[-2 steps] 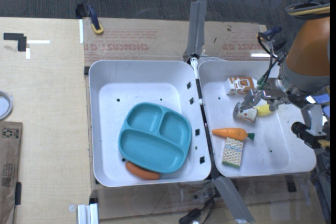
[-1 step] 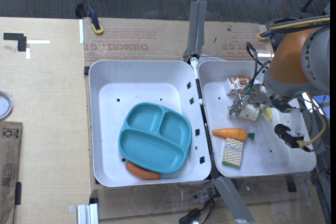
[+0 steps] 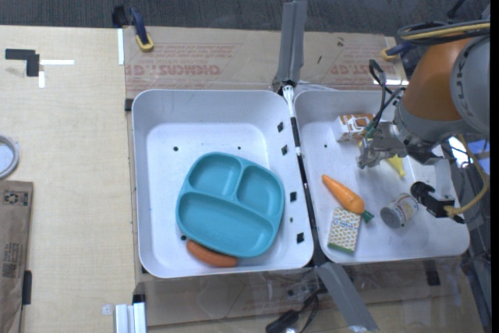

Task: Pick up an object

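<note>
I am reaching my hand point(image 3: 376, 154) down into the right bin point(image 3: 437, 246), near the carrot point(image 3: 344, 193), but I cannot tell how open it is.

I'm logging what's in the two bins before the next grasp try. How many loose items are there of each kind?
Divided plate, teal: 1
Sausage, orange-red: 1
Carrot: 1
Small box, green and white: 1
Small carton, orange and white: 1
Can, silver: 1
Yellow item, partly hidden by the gripper: 1
Total: 7
</note>
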Available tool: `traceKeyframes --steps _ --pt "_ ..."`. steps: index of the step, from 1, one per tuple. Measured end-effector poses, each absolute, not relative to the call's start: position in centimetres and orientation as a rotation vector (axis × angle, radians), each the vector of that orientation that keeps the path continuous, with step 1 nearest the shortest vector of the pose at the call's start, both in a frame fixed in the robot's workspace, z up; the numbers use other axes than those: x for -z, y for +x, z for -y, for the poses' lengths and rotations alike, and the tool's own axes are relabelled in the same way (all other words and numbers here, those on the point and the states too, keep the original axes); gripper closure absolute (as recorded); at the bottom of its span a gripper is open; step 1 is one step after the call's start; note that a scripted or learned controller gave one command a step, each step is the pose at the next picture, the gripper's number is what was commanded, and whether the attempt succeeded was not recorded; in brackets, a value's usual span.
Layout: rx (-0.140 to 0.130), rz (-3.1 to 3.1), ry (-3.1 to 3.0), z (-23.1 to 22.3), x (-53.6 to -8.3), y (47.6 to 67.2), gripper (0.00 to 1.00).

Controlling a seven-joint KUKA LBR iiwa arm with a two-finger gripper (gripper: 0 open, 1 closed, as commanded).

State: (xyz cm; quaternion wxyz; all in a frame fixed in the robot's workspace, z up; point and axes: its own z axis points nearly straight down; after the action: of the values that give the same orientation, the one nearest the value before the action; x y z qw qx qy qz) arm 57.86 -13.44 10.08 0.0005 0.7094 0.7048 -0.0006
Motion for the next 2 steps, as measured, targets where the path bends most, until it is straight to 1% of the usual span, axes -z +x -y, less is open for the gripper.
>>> traceKeyframes --steps 1,2 --pt "0.002 -2.214 2.227 13.4 -10.1 57.9 0.00" --pt "0.046 -2.235 2.248 12.9 -9.2 65.0 0.00"
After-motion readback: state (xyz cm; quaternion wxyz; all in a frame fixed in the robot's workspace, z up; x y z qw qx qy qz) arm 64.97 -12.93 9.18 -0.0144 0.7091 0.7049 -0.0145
